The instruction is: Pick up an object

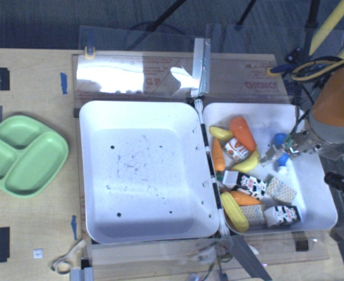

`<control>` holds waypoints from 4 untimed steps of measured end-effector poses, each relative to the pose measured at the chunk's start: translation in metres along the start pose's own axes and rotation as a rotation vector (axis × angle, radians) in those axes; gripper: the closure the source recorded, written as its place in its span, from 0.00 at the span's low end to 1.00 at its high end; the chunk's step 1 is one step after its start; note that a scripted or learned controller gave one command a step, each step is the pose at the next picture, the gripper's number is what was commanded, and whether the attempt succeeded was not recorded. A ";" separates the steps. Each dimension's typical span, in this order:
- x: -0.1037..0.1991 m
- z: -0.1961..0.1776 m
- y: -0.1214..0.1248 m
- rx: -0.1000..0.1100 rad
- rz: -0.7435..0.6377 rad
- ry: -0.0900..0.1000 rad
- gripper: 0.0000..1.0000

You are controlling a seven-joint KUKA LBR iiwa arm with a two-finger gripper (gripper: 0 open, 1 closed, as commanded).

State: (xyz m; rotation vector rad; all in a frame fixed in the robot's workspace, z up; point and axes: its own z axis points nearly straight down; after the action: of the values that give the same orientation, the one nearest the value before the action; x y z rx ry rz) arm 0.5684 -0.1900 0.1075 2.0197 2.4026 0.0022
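The right bin (318, 215) holds a heap of toy food. An orange bottle (242, 134) lies beside a yellow banana (220, 132) and an orange carrot (217, 155). In front of them are a cow-patterned carton (252, 185), a corn cob (234, 211), a speckled box (281, 189) and a second cow carton (284, 215). My gripper (278, 151) hangs low over the right bin's upper right part, just right of the orange bottle. A small blue and white object (283, 161) lies right under it.
The left bin (140, 168) adjoins the right one along a central rim. A green divided plate (23, 155) sits on the bench at far left. A clear panel (137, 75) stands behind the bins. The arm's orange band (336, 101) looms over the right bin's right edge.
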 end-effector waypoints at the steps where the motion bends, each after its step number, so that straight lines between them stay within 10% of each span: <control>1: -0.029 -0.046 0.024 0.001 0.349 -0.001 0.00; 3: -0.011 0.020 0.003 -0.001 0.191 0.006 0.00; 4: -0.012 0.010 0.004 -0.005 0.190 0.000 1.00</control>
State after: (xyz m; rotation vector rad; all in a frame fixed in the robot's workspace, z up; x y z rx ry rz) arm 0.5747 -0.2011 0.0980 2.2370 2.1977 0.0087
